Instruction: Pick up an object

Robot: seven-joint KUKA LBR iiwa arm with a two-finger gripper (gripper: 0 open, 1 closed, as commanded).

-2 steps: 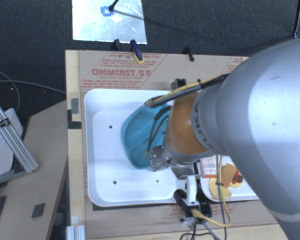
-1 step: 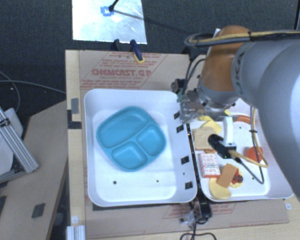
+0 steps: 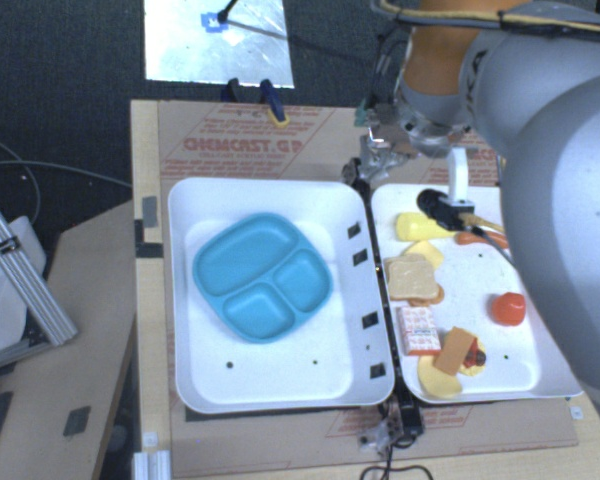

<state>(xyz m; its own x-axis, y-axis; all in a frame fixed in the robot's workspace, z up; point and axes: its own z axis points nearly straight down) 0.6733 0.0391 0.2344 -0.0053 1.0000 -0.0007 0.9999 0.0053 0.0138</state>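
Two white bins sit side by side on the worktop (image 3: 95, 288). I log their contents from the near rims outward.

Right bin (image 3: 525, 373), all candidate objects for the pick:
- Nearest the front rim lies a yellow disc (image 3: 435, 381). An orange-brown block (image 3: 458, 346) rests against its far edge.
- Just beyond, close to the dividing wall, lies a red-and-white packet (image 3: 417, 328).
- Past the packet lies a slice of toast (image 3: 412, 278). A red ball (image 3: 507, 308) sits to its right, well apart.
- Farther back sits a yellow lump (image 3: 418, 226), with an orange stick (image 3: 480, 236) near its right side.

Left bin (image 3: 280, 393):
- A blue divided plate (image 3: 263, 276) with three compartments lies flat near the middle.

The gripper (image 3: 372, 163) hangs at the far rim, over the line where the two bins meet, apart from every object in the right bin. I cannot tell how far it is open or whether it has hold of anything.

Beyond the bins, a cardboard sheet (image 3: 240, 140) with red lettering runs under them. A blue clip (image 3: 273, 101) sits at its far edge, and a shiny square sheet (image 3: 215, 28) lies past that.
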